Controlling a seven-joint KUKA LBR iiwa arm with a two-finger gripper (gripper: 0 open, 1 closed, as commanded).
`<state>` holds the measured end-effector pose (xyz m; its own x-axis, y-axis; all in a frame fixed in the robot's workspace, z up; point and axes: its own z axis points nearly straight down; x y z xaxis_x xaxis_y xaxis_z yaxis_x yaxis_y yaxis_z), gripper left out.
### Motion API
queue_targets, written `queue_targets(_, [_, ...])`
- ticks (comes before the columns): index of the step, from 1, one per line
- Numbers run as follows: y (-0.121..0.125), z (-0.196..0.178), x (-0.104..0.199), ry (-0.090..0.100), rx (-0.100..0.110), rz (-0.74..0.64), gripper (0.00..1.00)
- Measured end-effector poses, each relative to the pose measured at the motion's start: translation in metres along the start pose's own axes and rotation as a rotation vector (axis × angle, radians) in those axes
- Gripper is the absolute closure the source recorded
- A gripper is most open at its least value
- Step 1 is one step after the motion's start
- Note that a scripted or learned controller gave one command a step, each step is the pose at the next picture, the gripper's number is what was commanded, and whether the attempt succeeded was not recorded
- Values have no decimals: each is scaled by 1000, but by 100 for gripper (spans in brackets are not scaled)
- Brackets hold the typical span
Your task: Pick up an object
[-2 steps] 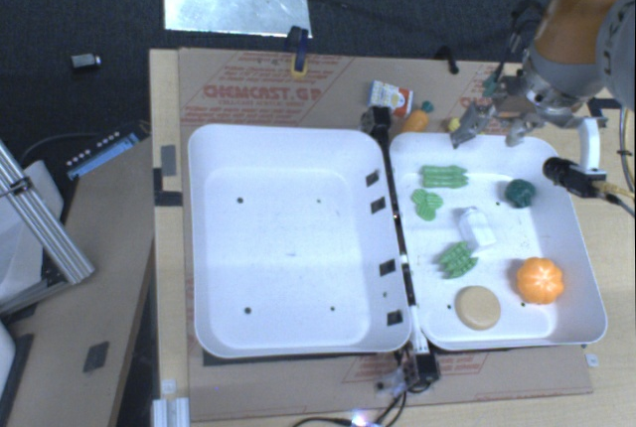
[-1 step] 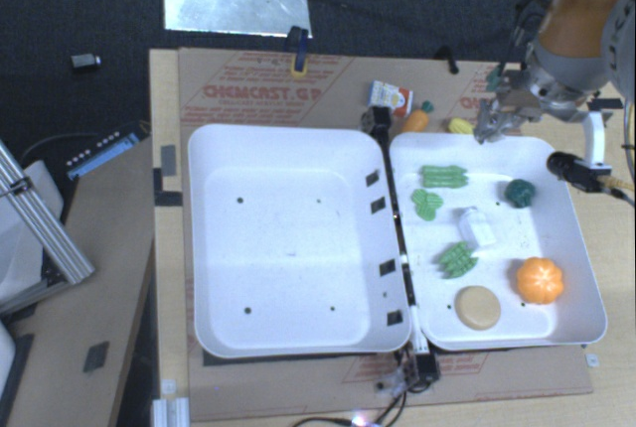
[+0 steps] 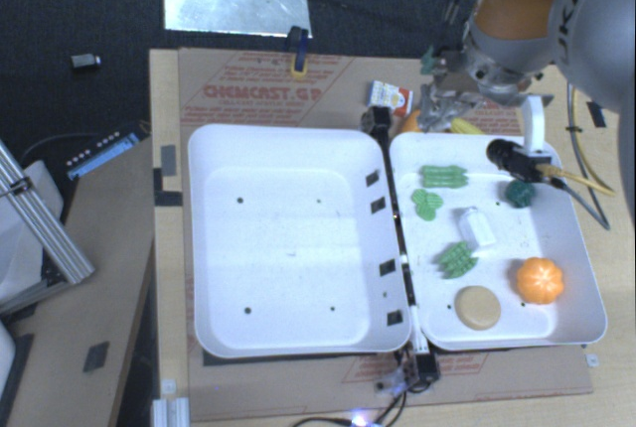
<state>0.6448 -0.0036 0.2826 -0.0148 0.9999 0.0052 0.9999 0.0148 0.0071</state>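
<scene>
**PICK NOT YET MADE; GRIPPER STANDS AT THE TOP RIM OF THE RIGHT-HAND BIN**

Progress: nothing is seen held. The gripper stands in the upper right of the frame, over the top rim of the right-hand bin; whether it is open or shut cannot be told, its tip being lost against the clutter there. By my judgement the whole task is left: settle on a thing, close on it, lift it clear.

Nearest candidates: a yellow piece and a small orange piece lie at the top edge of that bin, just below the gripper. Both are partly hidden, so their shape is uncertain; the yellow one looks curved.

Other candidates, lower in the same bin:
- a long green ridged piece, lying crosswise
- a flat green leaf-like piece, just below it
- a white block, near the middle
- a green clustered piece, below the block
- a dark teal lump, toward the right wall
- a round orange fruit, at lower right; smooth and bright
- a tan disc, low by the bottom rim

These lie apart from one another, none stacked; I judge that favourable for a clean grasp.

Outside the bin: a white-and-red carton sits on the board above the rim, left of the gripper.
</scene>
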Motion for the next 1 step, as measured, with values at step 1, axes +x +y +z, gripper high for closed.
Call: queue_targets(1, [-38, -223, -9, -5, -15, 9, 100])
